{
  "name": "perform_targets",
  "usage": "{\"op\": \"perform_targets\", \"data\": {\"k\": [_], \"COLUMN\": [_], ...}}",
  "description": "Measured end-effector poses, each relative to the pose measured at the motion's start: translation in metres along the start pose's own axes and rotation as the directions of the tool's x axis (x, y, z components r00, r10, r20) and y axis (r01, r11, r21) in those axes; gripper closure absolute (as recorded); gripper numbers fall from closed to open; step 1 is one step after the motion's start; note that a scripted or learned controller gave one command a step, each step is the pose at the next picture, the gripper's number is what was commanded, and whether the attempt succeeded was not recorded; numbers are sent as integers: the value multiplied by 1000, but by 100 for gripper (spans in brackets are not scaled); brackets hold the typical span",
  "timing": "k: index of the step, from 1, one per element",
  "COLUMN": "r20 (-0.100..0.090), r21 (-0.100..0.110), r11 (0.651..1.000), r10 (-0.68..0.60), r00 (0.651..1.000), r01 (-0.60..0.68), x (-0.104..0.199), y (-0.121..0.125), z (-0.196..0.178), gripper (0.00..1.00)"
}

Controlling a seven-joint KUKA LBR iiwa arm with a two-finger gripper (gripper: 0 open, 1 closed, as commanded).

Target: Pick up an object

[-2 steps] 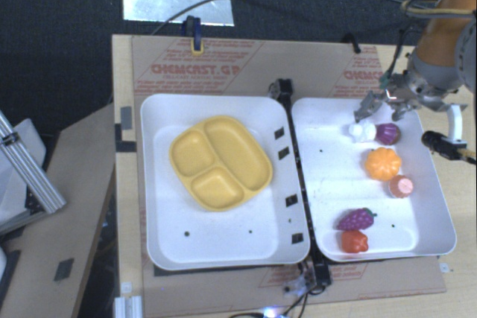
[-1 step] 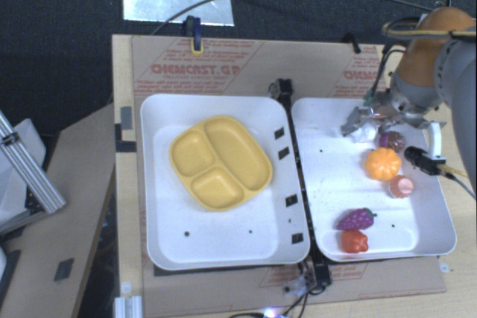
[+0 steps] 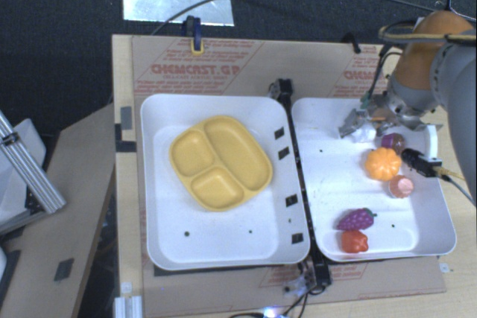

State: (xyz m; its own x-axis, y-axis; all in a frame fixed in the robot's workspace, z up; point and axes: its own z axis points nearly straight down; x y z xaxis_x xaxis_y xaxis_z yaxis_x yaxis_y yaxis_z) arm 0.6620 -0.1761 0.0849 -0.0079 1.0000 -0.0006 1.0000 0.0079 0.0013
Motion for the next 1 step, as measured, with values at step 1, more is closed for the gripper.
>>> {"op": "perform_targets", "data": {"k": [1], "r20": [2], "r21": [-5], "r11": [1000], "r10": [-2], "r00": [1000], "r01": [2], "x": [0], "y": [1], "z": [-12], "gripper": [100]}}
